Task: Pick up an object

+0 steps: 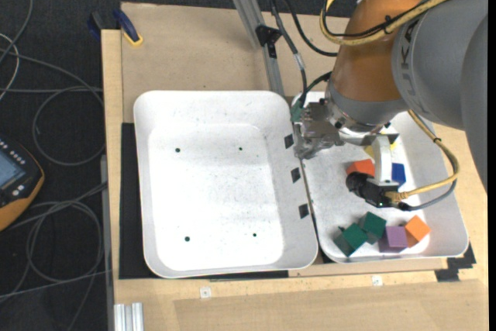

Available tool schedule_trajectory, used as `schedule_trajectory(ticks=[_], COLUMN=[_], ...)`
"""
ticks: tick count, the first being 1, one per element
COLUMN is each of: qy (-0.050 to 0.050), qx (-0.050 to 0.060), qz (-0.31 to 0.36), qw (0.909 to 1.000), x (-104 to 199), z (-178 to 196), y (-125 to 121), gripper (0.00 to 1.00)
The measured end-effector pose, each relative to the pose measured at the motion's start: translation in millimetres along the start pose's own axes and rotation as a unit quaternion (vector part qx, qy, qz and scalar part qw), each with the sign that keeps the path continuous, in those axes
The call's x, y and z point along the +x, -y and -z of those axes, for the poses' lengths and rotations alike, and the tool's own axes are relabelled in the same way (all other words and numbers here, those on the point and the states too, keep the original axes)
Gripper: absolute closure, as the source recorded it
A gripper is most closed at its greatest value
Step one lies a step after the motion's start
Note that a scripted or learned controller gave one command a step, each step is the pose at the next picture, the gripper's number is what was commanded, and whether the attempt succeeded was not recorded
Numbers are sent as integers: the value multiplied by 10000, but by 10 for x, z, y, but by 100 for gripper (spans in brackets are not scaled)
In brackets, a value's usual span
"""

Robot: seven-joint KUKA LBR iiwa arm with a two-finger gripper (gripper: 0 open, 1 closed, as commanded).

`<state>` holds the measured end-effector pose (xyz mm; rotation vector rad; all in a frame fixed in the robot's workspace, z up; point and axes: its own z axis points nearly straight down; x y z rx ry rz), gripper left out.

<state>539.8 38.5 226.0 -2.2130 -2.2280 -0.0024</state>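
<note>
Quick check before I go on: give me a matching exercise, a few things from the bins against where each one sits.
Things:
1. purple block
2. green blocks
3. blue block
4. left bin

Places:
A. by the near rim of the right bin, left of the purple block
B. beside the right bin, bearing a few dark specks
C. between the green blocks and an orange block
D. farther back in the right bin, under the arm

Pairs: 1-C, 2-A, 3-D, 4-B
</note>
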Motion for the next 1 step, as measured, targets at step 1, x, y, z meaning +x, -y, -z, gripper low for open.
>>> schedule_trajectory(ticks=[1], qy=[-3], qx=[-3], qz=[0], qw=[10000], x=[555], z=[-46], y=[-127], gripper=[100])
